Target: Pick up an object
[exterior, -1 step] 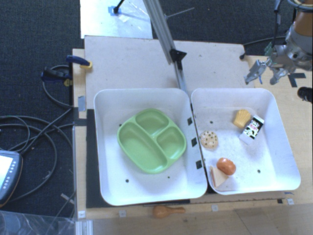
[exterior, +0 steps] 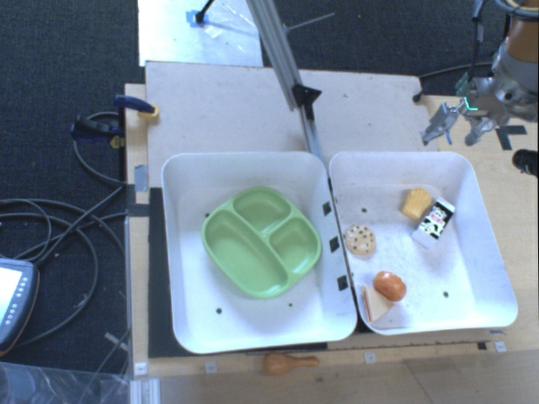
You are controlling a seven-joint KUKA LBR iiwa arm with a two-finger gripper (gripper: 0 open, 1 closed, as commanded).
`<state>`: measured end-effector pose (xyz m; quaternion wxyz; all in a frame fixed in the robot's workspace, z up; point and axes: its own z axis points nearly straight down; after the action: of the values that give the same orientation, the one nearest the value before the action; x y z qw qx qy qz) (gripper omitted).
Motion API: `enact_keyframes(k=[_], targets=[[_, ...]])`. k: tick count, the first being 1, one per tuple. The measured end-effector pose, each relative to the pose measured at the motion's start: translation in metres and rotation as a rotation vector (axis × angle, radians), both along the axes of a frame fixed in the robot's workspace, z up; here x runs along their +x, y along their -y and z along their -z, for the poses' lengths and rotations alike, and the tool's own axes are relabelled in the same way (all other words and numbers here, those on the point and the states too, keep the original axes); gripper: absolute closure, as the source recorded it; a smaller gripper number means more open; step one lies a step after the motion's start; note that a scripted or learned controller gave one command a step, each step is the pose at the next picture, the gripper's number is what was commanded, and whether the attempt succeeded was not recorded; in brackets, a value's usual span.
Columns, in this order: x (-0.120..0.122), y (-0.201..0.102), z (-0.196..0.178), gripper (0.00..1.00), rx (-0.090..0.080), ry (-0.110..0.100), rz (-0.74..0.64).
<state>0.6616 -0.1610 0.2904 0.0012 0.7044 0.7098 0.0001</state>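
Observation:
My gripper (exterior: 459, 129) hangs above the bench just beyond the far right corner of the right bin (exterior: 484, 225), its two fingers spread open with nothing between them. In the right bin lie a yellow block (exterior: 416, 203), a small black-and-white carton (exterior: 434, 220), a round speckled cookie (exterior: 360, 241), an orange ball-like piece (exterior: 390, 285) and a tan wedge (exterior: 372, 304) beside it. The gripper is well above and behind all of these objects.
The left bin (exterior: 181, 259) holds a green divided plate (exterior: 262, 241). A grey pole (exterior: 278, 45) slants from the top down to the seam between the bins. Cables and a clamp (exterior: 114, 124) lie off the bench's left side. A tan object (exterior: 289, 362) rests before the bins.

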Motion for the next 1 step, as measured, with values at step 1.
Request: enact_keyframes(k=[1], targets=[[0.0, 0.0061, 0.043, 0.0, 0.001, -0.003, 0.006]])
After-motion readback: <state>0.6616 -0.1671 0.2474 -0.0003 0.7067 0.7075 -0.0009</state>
